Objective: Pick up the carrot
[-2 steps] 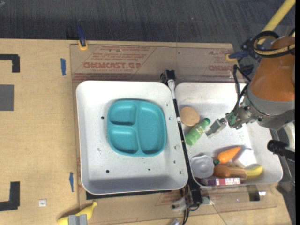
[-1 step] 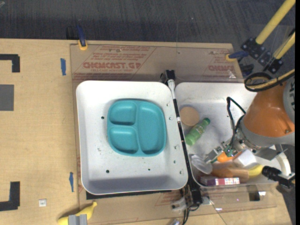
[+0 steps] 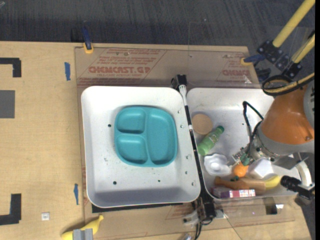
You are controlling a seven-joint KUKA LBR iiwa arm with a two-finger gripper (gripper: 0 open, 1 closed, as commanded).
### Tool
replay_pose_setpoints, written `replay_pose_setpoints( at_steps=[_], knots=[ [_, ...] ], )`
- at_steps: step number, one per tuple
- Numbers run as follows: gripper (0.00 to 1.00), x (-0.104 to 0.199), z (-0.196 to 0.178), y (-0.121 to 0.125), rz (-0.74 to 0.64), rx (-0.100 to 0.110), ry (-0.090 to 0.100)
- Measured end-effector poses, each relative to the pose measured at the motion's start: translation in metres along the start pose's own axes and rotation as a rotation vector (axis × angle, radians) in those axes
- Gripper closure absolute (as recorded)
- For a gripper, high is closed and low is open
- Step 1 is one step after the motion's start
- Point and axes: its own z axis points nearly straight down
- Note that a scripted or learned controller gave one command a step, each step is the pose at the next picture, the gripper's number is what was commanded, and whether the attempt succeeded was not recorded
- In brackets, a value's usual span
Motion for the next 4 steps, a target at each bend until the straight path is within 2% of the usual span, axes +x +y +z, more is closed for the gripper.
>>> replay_pose_setpoints(
  at_steps=[1,2,3,4],
  knots=[
    [1.00,0.042,-0.081,0.016,0.257,0.009,0.006],
    [0.00,0.041,-0.080,0.015,0.258,0.010,0.006],
    [0.00,0.001,0.009,-0.004,0.213,0.007,0.005],
    [0.00,-0.007,0.014,-0.007,-0.186,0.004,0.006]
  ],
)
